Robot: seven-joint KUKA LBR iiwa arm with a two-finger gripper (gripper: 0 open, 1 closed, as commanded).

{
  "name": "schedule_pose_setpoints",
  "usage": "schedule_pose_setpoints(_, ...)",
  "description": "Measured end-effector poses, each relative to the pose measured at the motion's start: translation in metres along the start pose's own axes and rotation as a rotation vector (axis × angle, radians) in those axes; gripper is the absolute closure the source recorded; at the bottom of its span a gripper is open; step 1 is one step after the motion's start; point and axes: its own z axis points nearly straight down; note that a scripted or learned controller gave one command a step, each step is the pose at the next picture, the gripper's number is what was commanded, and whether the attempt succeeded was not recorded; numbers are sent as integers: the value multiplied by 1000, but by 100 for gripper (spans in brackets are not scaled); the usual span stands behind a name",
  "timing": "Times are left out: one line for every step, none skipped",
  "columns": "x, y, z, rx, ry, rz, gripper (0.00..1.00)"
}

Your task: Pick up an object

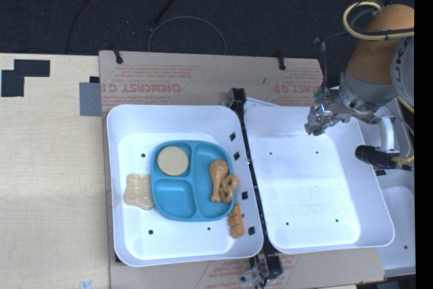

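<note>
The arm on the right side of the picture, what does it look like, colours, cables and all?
The grey KUKA arm has a rounded orange band above the wrist, with a pale yellowish cable loop curling over its top. Below, the wrist narrows to a small dark metal two-finger gripper with fine wiring around it. A black cylindrical fitting sticks out lower on the arm's side.

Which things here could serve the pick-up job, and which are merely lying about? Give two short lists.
For the job: gripper over the right bin; round biscuit, pretzel, pale toast-like piece, small brown piece, blue plate.

Lying about: cardboard sheet, cables, wooden benchtop.
</note>
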Motion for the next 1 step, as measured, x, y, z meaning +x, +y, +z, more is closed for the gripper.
schedule_pose_setpoints(-2, 11, -54, -2, 0, 0, 100)
